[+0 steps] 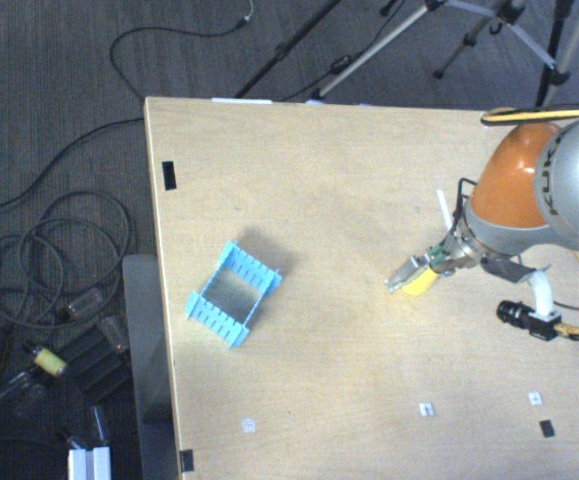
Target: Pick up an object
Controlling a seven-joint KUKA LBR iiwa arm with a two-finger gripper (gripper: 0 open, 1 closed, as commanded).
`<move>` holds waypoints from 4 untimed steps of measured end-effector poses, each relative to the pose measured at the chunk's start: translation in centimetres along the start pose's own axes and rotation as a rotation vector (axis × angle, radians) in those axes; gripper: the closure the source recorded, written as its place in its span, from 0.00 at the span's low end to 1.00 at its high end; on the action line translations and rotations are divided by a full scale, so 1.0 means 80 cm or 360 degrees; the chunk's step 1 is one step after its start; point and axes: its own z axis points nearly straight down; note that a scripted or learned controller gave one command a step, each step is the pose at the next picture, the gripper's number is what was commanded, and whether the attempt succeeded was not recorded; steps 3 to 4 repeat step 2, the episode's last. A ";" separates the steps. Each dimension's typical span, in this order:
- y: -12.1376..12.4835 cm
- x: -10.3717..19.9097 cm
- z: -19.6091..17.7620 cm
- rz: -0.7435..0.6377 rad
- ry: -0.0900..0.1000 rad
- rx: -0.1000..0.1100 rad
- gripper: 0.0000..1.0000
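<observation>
Jaws (pixel 401 281) clamped on yellow object (pixel 419 282) — blue frame (pixel 233 295) well apart, left.

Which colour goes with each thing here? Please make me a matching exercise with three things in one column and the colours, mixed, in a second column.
Things:
1. frame
2. band on the arm
3. object at the hand

Colours:
A. yellow
B. blue
C. orange

Pairs: 1-B, 2-C, 3-A
</observation>
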 end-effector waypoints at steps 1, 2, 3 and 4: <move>0.001 0.001 -0.011 0.0000 0.0003 -0.0003 1.00; 0.079 0.201 -0.125 -0.0063 0.0000 -0.0002 1.00; 0.079 0.201 -0.125 -0.0063 0.0000 -0.0002 1.00; 0.079 0.201 -0.125 -0.0063 0.0000 -0.0002 1.00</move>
